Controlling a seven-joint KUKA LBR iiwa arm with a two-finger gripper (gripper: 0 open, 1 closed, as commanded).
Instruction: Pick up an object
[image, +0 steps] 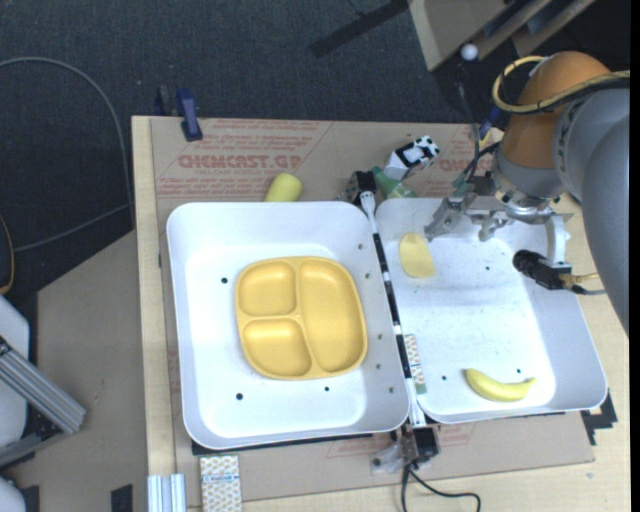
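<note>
A small yellow block (417, 256) is seen in the right bin (560, 330), near its upper left corner, and a banana (498, 385) lies near the front edge. The gripper (468, 216) hangs just beside the block; whether it is released or clenched cannot be told. The block is judged light and smooth, best taken across its narrow sides.

Both bins, left bin (200, 330) and right bin (560, 330), are smooth white plastic. The divided plate (300, 317) is matt yellow plastic; the banana (497, 384) looks glossy. The bench top (240, 150) is printed cardboard.
</note>
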